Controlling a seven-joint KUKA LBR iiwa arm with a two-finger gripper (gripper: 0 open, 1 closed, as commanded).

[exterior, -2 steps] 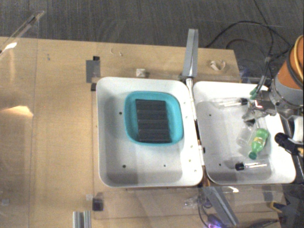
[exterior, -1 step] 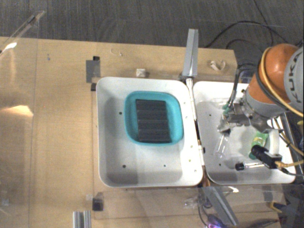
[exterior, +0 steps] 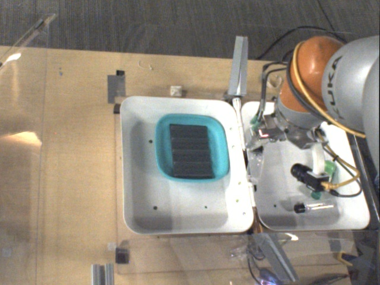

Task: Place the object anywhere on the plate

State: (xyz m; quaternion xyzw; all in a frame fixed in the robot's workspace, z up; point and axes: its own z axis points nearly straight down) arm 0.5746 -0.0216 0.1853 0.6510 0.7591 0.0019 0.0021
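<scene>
While the arm (exterior: 350, 70) hangs over the right bin (exterior: 350, 215), the gripper (exterior: 260, 136) sits low against that bin's left wall, just beside the divide between the two bins. Gripper state: cannot tell, the wrist blocks the line of sight.

Left bin (exterior: 142, 212): teal plate (exterior: 221, 147) lies toward its top edge as the view shows it. A dark ridged block (exterior: 190, 152) lies flat on the plate, roughly centred and inside the rim all round. I judge it to be the task's object; if so, placement looks done.

Right bin, lower edge: small pen-like stick (exterior: 313, 207), dark cap, pale shaft, lying flat, well apart from the gripper. Other candidate.

Handling, judged: the block looks light, foam or rubber, with some give. Its ridges offer grip, so it is unlikely to slip or break. Best hold is across the short width at mid-length, pinching the long edges. The plate rim crowds those edges, so descent needs care. The stick is thin and would roll; take it across mid-shaft.
</scene>
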